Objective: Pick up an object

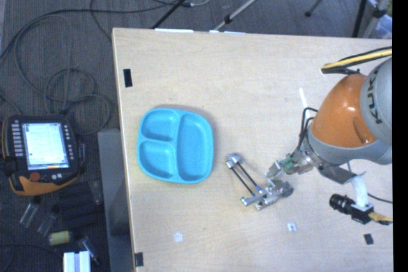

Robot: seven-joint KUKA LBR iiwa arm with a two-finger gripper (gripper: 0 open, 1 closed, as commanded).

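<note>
Apparently the approach step is in hand: the grey arm with the orange band reaches low over the pale wooden counter, and its end effector, two long thin metal fingers, lies stretched out close to the surface. The two rods run side by side with a slim gap between them, and nothing sits in that gap, so I judge the end effector released and carrying nothing. The only object within reach is the light blue plastic plate with three compartments, which rests flat on the counter just beyond the fingertips, apart from them and not touched. To my eye the grasp has not begun. A flat plate offers little to pinch except its raised rim, so the next move probably calls for carrying the fingertips onward to the near edge of the plate, setting one finger inside the rim and one outside, then closing and lifting.
</note>
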